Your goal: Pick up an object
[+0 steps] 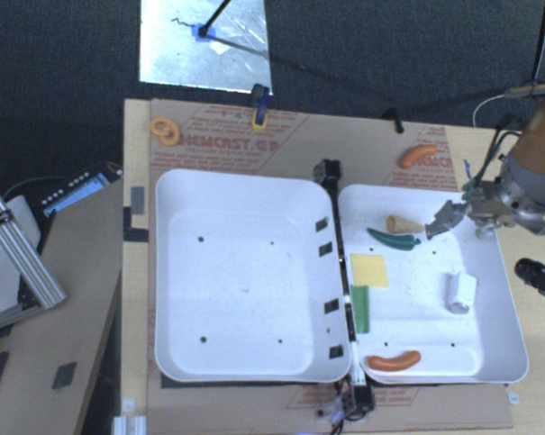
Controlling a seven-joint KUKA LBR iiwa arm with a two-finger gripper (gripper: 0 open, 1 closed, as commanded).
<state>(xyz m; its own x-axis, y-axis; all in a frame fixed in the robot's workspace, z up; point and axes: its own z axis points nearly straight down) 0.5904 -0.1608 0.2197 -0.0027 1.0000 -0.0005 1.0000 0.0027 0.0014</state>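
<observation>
The right bin (pixel 504 294) holds several objects. A beige cone (pixel 402 224) lies beside a dark green pepper (pixel 393 238) near its back. A yellow square (pixel 369 269) and a green block (pixel 360 308) lie along its left wall. A white cylinder (pixel 459 292) rests toward the right, and an orange sausage (pixel 392 360) lies at the front. My gripper (pixel 439 221) hangs over the back of the right bin, just right of the cone and pepper, on the arm reaching in from the right. Nothing shows in its grasp.
The left bin (pixel 243 274) stands beside the right one, with a black hinge strip (pixel 338 260) between them. On the cardboard behind the bins lie a second orange sausage (pixel 418 155), a pretzel-shaped ring (pixel 165 130) and a yellow-blue clamp (pixel 258 108).
</observation>
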